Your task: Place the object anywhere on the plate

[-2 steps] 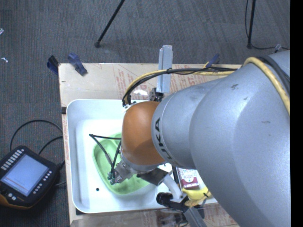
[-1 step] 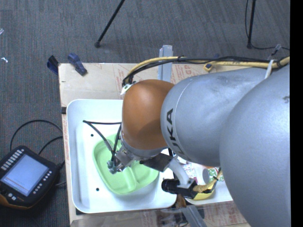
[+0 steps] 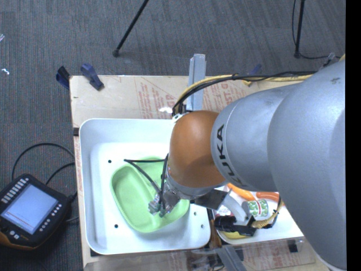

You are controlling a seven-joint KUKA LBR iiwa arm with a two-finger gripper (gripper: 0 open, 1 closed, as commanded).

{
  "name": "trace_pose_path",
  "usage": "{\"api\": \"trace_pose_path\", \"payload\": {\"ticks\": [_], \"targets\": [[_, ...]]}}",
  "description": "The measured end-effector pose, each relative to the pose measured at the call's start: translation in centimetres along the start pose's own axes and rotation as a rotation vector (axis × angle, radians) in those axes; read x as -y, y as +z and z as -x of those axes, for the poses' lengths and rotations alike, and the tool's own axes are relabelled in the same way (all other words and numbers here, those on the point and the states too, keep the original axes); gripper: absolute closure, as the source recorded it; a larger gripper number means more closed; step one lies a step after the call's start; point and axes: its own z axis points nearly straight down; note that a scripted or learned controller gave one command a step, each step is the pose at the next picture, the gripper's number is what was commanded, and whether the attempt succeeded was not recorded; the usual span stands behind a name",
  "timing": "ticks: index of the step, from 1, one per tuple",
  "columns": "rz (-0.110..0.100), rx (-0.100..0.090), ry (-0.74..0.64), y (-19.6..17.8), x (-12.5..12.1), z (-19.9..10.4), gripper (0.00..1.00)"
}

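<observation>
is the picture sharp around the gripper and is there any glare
Camera view: the gripper over the green plate is small and slightly soft, fingers unreadable; soft glare on the orange band and the white bin wall; no heavy shadows.

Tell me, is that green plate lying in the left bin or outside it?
In it. The green plate lies flat on the floor of the left bin, white walls around it, with the gripper above its right part.

A handheld control pendant (image 3: 29, 209) with a lit screen lies on the dark carpet (image 3: 45, 38) at lower left, its cable (image 3: 39, 151) looping nearby. Tripod legs (image 3: 135, 18) stand behind the cardboard-topped surface (image 3: 130, 97), with blue clamps (image 3: 90, 75) at its corner.
</observation>
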Motion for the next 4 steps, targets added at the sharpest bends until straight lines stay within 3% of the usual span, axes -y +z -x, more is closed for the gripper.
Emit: {"api": "trace_pose_path", "payload": {"ticks": [1, 2, 3, 4], "targets": [[0.013, 0.005, 0.157, 5.3, -5.1, -5.4, 1.00], [0.002, 0.002, -0.215, -1.5, -2.6, -3.2, 1.00], [0.006, 0.004, -0.328, -4.6, 1.3, 2.4, 1.00], [0.002, 0.002, -0.327, -2.2, -2.7, -2.6, 1.00]]}}
